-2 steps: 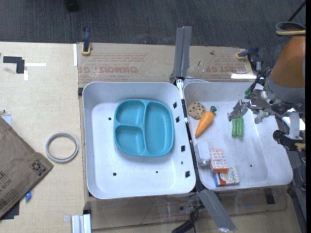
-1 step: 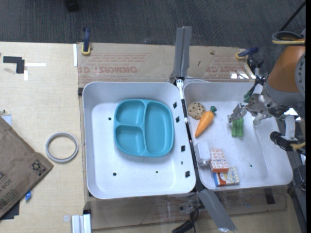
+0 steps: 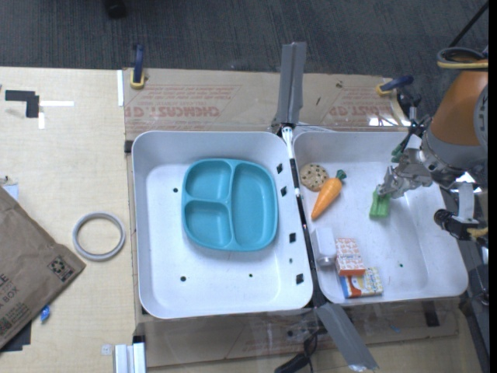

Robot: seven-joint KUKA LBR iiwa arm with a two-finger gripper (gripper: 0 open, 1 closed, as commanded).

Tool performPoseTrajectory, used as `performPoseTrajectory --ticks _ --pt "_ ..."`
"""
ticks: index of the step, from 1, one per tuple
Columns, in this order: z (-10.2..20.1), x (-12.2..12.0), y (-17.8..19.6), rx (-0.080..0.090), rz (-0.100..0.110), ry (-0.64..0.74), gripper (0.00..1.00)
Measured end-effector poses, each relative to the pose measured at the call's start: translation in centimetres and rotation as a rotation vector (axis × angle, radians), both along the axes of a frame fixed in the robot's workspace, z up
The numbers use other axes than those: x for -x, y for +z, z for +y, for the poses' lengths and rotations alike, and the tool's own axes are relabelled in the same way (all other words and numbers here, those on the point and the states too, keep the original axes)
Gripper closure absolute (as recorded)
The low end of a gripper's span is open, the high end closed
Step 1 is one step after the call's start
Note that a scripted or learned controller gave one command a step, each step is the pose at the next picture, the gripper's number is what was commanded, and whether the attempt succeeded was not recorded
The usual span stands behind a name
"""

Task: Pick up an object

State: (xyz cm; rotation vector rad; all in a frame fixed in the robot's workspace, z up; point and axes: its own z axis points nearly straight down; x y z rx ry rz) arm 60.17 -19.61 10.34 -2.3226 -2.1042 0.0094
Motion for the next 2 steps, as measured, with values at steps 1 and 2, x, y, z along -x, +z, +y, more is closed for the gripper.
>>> performPoseTrajectory --ticks 1,2 --pt "0.00 0.00 0.00 0.000 0.000 0.000 0.00" --pt "-0.10 -0.01 0.58 -0.001 0.005 0.001 1.00"
